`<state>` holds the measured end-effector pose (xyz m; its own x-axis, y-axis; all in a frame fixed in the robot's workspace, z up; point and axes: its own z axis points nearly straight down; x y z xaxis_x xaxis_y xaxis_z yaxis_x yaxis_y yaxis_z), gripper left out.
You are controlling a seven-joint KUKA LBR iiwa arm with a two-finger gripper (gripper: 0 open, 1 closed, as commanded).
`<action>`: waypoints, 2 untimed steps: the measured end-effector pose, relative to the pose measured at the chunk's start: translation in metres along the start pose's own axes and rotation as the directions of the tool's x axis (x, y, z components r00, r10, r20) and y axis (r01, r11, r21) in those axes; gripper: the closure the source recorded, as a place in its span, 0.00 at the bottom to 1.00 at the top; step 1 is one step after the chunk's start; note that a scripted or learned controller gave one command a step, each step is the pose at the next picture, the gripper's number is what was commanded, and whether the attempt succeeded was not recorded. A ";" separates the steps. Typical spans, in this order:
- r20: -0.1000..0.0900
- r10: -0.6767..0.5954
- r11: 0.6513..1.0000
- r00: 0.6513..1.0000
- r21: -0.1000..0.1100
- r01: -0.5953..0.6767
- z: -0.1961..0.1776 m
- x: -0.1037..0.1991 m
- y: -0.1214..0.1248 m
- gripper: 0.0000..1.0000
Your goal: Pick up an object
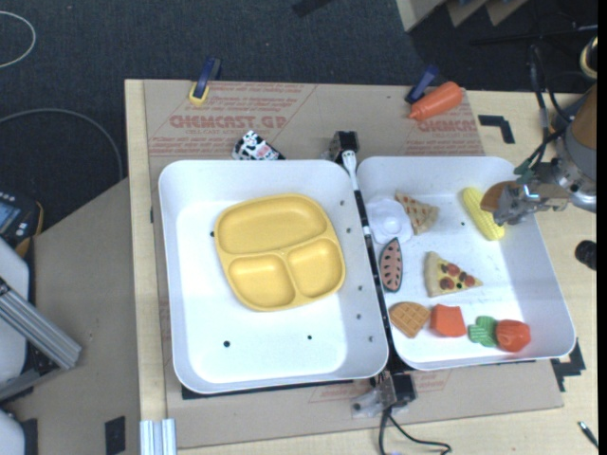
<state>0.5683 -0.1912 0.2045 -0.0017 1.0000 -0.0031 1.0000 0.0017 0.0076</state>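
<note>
The right bin point(555, 282) holds several toy foods. Among them are a yellow corn cob point(482, 213), a brown round piece point(496, 195), a waffle wedge point(417, 211), a white lump point(384, 222), a watermelon slice point(390, 264) and a pizza slice point(448, 275). An orange cookie point(409, 318), a red-orange block point(448, 321) and a green-and-red vegetable point(501, 334) lie along the near side. My gripper point(520, 200) hangs low at the bin's far right, just right of the brown piece and the corn. Whether it touches them is unclear.
The left bin point(190, 330) carries a yellow divided plate point(279, 250). On the bench behind the bins lie an orange carrot point(436, 100), a black-and-white toy point(256, 147) and a yellow clamp point(200, 86). A black divider point(365, 245) runs between the bins.
</note>
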 end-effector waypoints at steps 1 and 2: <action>-0.001 0.000 1.000 1.000 0.003 0.000 -0.022 0.000 0.001 1.00; -0.004 -0.003 1.000 1.000 0.009 0.004 -0.011 0.052 0.018 1.00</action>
<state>0.5857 -0.1388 0.2154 -0.0052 1.0000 0.0013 1.0000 0.0052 -0.0010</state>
